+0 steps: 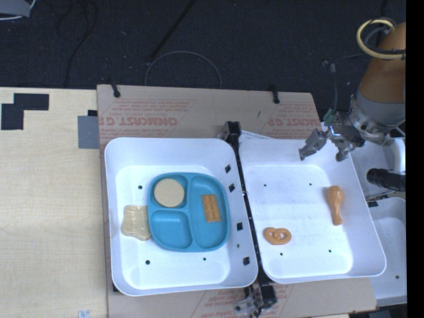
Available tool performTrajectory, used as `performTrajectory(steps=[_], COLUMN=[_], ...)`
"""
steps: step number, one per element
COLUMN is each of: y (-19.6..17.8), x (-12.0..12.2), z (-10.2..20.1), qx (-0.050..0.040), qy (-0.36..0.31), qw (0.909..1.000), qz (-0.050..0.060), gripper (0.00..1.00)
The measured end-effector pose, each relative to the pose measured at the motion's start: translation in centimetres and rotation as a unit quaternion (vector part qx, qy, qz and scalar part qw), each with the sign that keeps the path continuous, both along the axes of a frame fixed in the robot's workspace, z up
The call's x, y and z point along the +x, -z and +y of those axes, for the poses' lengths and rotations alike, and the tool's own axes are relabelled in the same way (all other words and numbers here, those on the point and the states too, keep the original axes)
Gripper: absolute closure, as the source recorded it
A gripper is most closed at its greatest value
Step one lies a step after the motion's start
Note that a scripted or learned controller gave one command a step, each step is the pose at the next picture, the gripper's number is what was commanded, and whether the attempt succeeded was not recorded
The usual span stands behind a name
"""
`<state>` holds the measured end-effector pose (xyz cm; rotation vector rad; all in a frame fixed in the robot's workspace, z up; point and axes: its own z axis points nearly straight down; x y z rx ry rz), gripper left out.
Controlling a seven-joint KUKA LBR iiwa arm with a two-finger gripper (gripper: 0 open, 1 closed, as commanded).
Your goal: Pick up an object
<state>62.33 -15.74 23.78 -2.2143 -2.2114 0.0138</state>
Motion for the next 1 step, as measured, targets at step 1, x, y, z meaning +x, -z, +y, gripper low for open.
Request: performTrajectory(steps=[1], y=[-0.81], x=[0.24], z=[-0.01], qx=[-0.0012], qy=[-0.001], qw=[1.0], qz=[-0.007], gripper=[0.0])
